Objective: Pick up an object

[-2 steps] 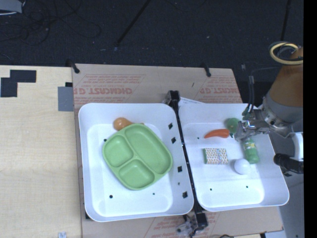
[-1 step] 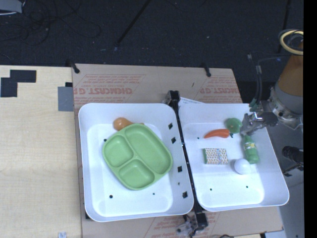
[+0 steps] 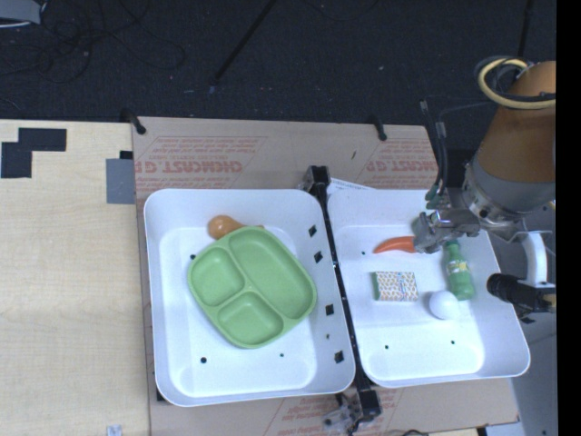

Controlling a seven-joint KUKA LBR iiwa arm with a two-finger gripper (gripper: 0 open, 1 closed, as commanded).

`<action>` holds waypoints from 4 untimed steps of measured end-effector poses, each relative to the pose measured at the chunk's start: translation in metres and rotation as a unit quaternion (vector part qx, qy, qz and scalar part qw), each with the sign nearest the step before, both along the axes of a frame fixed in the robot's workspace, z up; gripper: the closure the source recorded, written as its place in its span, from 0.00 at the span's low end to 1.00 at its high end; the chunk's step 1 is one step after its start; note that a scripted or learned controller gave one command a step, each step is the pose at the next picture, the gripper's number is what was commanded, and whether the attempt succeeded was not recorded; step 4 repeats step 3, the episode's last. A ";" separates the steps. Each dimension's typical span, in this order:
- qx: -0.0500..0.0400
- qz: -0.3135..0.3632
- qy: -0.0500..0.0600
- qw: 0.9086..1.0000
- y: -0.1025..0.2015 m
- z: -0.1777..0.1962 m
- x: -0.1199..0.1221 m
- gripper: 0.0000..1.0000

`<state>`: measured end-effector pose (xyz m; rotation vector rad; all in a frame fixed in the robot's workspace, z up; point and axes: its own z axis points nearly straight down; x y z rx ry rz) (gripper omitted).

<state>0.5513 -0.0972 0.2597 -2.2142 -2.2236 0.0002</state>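
The gripper (image 3: 436, 234) is seen low over the right bin (image 3: 399, 357), near its far right part, with the grey wrist and orange band of the arm (image 3: 517, 143) rising behind it to the right. Whether it is clenched or released cannot be told from this view, and nothing is seen to be grasped by it.

Just to its left an orange carrot (image 3: 394, 244) is laid on the bin floor — its long axis runs roughly left to right, with the tapered tip pointing left and the thicker end at the gripper. Whether the two are touching cannot be told. Just below the gripper a green bottle (image 3: 459, 274) is laid on its side, its long axis running nearly toward the near edge. A small patterned box (image 3: 396, 286) is placed flat to the bottle's left, and a white ball (image 3: 444, 305) is found close beside the bottle's lower end.

In the left bin (image 3: 172, 352) a green divided plate (image 3: 251, 285) is set at a tilt — an orange ball (image 3: 222, 226) is tucked at its far left rim.
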 end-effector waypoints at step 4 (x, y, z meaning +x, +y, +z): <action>0.000 0.000 0.002 1.000 0.158 -0.030 -0.046 1.00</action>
